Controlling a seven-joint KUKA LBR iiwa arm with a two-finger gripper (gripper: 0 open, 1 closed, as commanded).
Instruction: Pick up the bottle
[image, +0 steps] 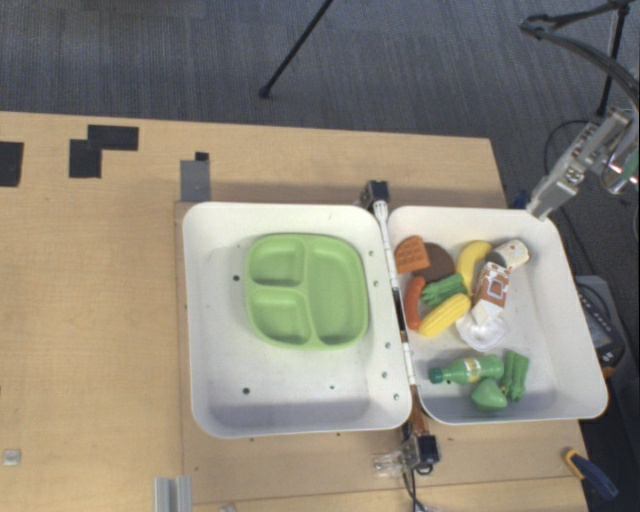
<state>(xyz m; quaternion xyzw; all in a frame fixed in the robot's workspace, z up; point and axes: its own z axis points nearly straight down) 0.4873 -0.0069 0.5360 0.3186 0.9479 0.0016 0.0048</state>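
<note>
Gripper (540, 205) at frame's upper right, opening unclear, carries nothing; small green plastic bottle (466, 372) lies lower right in white bin (583, 345), pick not started.

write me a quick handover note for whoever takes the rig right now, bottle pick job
Gripper: up at the far right corner of the right bin, above the rim, holding nothing; whether its fingers are open is unclear.
Bottle: green, lying on its side near the front of the right bin, beside a green pepper, among other toy food.
Left bin: holds a green divided plate.
Done: nothing; bottle untouched.
Left: move over the bottle, descend, grasp, lift.
</note>
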